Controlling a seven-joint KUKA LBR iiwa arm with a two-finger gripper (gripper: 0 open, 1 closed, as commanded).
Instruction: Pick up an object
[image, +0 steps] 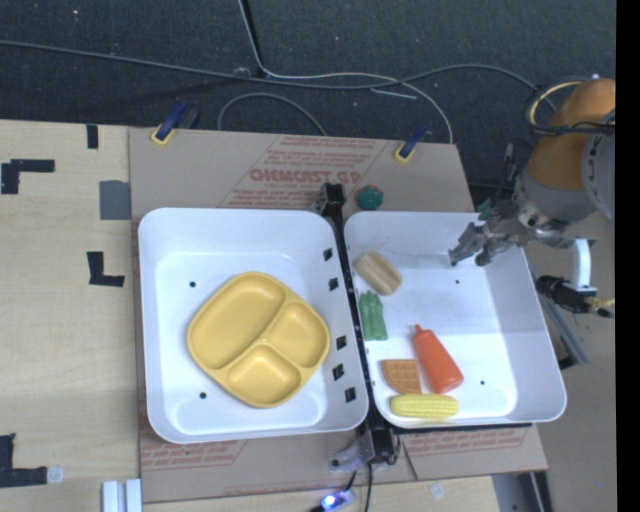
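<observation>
The right bin (500, 300) holds several toy foods along its left and front sides: a tan bread roll (378, 272), a green pickle-like piece (373, 316), a red ketchup bottle (437, 360), a small waffle (402, 375) and a yellow corn cob (423, 406). My gripper (472, 250) hangs over the bin's far right corner, well apart from all of them, fingers pointing down and left with nothing between them. The fingers look spread apart.
The left bin (165, 245) carries a yellow divided plate (258, 338). A small teal object (370, 197) lies on the cardboard behind the bins. Cables run across the dark floor at the back.
</observation>
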